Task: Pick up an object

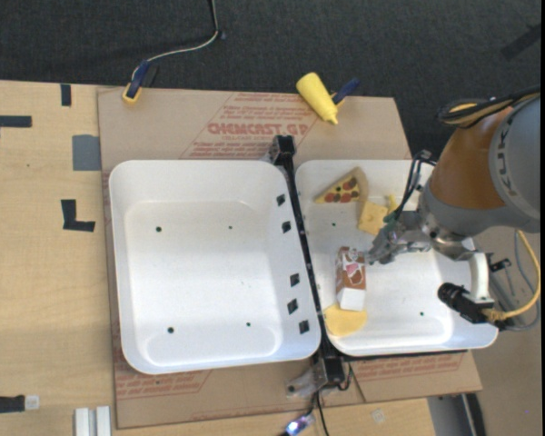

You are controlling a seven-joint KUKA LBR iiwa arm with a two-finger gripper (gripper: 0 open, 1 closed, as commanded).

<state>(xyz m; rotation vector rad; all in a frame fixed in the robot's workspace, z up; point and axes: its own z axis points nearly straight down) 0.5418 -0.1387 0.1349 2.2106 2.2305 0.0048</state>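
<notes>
Low over the right bin (454, 334), the end effector (379, 252) hangs just beside the upper right corner of a small red and white carton (351, 280), at the tip of the grey arm (490, 180) that comes in from the desk's right edge; whether its tips are spread or pressed together I cannot tell, as they are small and dark against the wrist, and nothing can be seen pinched in them. Four things lie in that right bin: one pizza slice toy (342, 189) near the far left corner, one pale yellow block (373, 216) just right of it, the carton standing near the left wall about midway, and one yellow wedge (345, 320) touching the carton's near end by the near left corner. The left bin (127, 243) sits flush against the right one, the two joined along a black divider strip (295, 243). Both bins rest on one brown cardboard sheet (245, 125) with red lettering. On that sheet, beyond the right bin's far edge, lies one yellow bottle-shaped toy (317, 96). One yellow and blue clamp (138, 84) grips the sheet's far left corner, with a white cable (191, 44) running away from it.
</notes>
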